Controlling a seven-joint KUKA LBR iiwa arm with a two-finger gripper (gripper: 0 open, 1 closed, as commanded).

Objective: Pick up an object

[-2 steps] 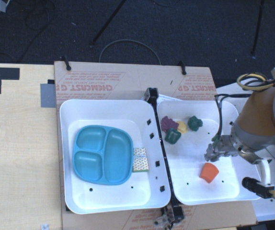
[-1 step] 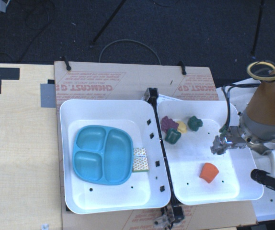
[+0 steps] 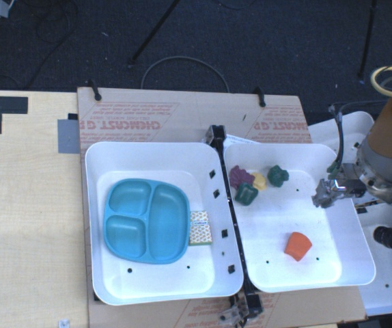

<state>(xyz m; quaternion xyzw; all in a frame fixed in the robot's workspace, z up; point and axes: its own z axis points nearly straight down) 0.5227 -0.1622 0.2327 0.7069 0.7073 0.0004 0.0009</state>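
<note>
From the camera above the desk, looking down at a slant, the end effector (image 3: 324,197) hangs at the right wall of the right bin (image 3: 350,268), on a grey arm with an orange band. Whether it is clenched or released cannot be told; nothing is seen between its tips.

Nearest it, below and a little to its left, an orange block (image 3: 298,245) lies alone on the bin floor. Further left and slightly higher sit four small toys close together: a dark green one (image 3: 277,175), a yellow one (image 3: 259,180), a purple one (image 3: 240,177) and another green one (image 3: 246,195). Well to the left, in the left bin (image 3: 114,289), lie one blue divided plate (image 3: 146,220) and one patterned sponge (image 3: 200,227) touching its edge.

Risk, as a judgement: the end effector sits so near the bin wall that a descent could strike the rim, and a reach into the cluster could nudge neighbours apart instead of gripping one.
</note>
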